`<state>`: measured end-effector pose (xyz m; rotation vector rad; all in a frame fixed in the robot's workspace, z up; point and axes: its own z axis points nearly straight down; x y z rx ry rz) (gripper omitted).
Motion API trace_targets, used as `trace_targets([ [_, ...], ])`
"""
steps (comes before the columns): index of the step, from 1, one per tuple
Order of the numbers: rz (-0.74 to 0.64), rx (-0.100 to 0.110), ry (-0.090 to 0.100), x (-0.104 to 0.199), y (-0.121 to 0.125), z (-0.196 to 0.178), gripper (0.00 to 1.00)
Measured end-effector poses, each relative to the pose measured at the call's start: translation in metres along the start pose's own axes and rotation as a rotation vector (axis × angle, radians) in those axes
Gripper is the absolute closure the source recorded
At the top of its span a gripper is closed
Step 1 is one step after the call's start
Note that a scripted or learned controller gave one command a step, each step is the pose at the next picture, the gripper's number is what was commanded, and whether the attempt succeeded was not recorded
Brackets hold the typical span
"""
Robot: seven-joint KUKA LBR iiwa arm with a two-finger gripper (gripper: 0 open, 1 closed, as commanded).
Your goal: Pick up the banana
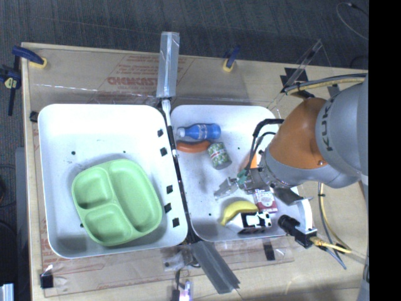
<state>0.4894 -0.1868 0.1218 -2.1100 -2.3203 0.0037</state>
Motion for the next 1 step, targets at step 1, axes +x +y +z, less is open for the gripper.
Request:
trace_targets([
  [1, -0.006, 0.001, -0.001, -0.0002, 0.0007, -0.01, 1.0],
])
